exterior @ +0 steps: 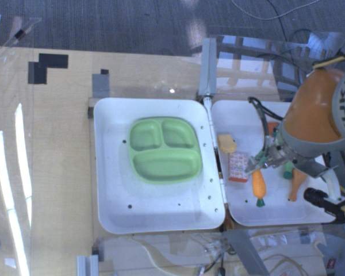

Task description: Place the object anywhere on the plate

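Note:
A green divided plate (pixel 164 150) lies in the middle of the left white bin (pixel 112 209). The right bin (pixel 276 214) holds an orange carrot (pixel 258 186), a red and white packet (pixel 238 167), a tan block (pixel 226 143) and a second orange piece (pixel 296 183). My gripper (pixel 260 159) hangs low in the right bin, just above the carrot's top end and right of the packet. The grey and orange arm (pixel 313 111) hides part of this bin behind it. Nothing is visibly held.
A small teal item (pixel 288 170) lies between the carrot and the second orange piece. A raised divider (pixel 215 154) separates the two bins. Cables (pixel 264 117) trail along the arm over the right bin.

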`<state>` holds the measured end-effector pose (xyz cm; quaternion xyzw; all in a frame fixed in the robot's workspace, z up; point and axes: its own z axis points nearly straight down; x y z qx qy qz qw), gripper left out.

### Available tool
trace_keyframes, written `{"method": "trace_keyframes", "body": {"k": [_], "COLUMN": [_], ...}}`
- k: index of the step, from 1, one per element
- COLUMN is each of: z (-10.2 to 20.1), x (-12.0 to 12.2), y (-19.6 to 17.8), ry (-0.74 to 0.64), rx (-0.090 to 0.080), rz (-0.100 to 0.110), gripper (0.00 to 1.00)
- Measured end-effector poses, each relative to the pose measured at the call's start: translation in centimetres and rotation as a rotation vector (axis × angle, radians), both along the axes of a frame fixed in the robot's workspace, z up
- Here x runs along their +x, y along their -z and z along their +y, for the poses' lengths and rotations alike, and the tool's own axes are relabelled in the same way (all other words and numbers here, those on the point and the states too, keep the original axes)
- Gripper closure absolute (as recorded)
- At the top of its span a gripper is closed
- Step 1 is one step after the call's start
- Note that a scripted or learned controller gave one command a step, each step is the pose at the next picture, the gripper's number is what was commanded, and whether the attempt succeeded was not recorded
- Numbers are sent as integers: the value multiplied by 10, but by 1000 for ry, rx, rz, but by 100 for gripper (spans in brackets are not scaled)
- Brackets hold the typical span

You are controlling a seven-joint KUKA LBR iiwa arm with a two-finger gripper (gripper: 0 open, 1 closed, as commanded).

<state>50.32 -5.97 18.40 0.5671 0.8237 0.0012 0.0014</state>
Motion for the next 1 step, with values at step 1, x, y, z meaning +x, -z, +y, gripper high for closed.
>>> {"method": "trace_keyframes", "body": {"k": [1], "z": [51], "x": [93], "y": [1], "ry": [-197], "rx": [-1], "rz": [2], "gripper": [100]}}
